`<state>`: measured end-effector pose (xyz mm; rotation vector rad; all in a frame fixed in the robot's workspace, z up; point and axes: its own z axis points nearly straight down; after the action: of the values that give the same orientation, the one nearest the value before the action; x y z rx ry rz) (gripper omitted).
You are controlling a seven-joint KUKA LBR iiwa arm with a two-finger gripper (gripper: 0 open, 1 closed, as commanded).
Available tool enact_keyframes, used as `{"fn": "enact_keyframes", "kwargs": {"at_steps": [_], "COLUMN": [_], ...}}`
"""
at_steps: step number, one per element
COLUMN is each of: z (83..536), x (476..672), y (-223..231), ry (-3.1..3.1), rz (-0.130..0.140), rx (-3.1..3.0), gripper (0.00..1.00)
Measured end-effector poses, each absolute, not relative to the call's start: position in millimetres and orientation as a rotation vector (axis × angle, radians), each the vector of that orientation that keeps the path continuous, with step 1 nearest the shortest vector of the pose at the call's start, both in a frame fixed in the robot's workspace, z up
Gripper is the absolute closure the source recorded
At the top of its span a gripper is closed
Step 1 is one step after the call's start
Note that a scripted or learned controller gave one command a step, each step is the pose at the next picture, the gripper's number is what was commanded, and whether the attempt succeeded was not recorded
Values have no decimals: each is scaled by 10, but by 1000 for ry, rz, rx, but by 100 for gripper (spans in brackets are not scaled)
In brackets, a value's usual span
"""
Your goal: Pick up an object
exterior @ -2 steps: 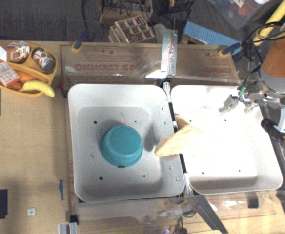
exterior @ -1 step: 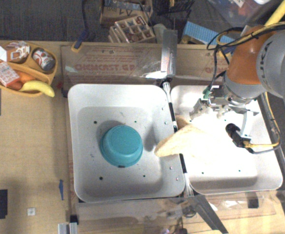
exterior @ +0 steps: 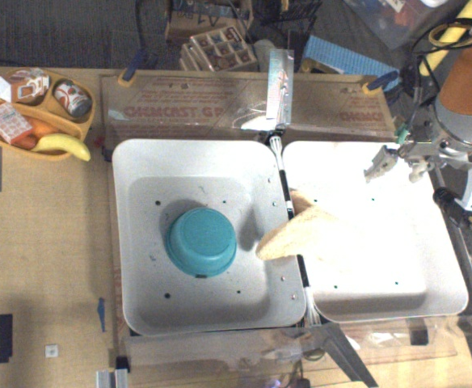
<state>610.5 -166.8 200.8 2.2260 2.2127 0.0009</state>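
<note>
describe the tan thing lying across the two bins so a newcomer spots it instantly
Find the two white bins side by side; the left bin holds a teal bowl. Follow the divider between them: the tan wedge-shaped object lies across it. Unlike the round teal bowl, it is pale, flat and tapered.

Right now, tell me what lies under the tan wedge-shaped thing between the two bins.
The tan wedge lies across the divider where the left bin and right bin meet, overlapping both rims. The stretch of rim directly beneath it is covered, so anything there can't be seen.
</note>
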Motion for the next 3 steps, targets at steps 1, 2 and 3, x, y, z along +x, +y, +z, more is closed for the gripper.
{"fn": "enact_keyframes", "kwargs": {"at_steps": [1,2,3], "z": [1181,1926,943], "x": [6299,6525,6277], "y": [-999,-1473,-1091], "ry": [2281,2063,1994], "rz": [-1,0,2], "rx": [2161,2366,2424], "gripper": [0,0,0]}}
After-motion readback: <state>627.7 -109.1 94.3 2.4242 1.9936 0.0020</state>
